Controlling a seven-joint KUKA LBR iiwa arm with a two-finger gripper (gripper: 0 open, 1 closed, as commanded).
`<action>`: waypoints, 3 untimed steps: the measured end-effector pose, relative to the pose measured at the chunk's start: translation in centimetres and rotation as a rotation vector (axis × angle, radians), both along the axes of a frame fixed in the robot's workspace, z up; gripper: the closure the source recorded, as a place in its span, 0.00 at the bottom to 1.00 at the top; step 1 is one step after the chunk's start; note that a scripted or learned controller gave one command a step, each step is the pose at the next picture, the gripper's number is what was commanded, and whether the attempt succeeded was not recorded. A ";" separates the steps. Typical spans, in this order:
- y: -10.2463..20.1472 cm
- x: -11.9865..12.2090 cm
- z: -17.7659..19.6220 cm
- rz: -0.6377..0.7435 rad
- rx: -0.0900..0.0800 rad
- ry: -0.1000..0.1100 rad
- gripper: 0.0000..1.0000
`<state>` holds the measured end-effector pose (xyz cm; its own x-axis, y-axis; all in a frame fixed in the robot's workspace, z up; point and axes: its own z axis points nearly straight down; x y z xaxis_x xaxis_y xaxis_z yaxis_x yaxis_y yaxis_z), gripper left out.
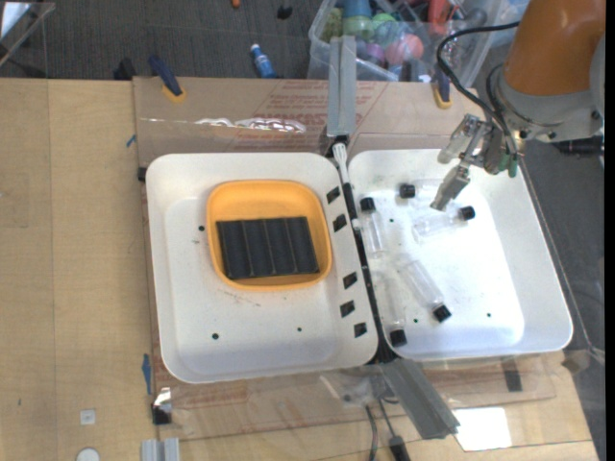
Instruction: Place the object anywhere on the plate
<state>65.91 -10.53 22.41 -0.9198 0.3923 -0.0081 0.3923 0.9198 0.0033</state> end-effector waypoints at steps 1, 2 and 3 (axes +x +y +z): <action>-1.8 0.0 -0.7 0.052 0.000 0.002 0.00; -4.8 0.0 0.2 0.269 -0.003 -0.001 0.00; -5.8 0.1 0.6 0.382 -0.004 -0.001 0.00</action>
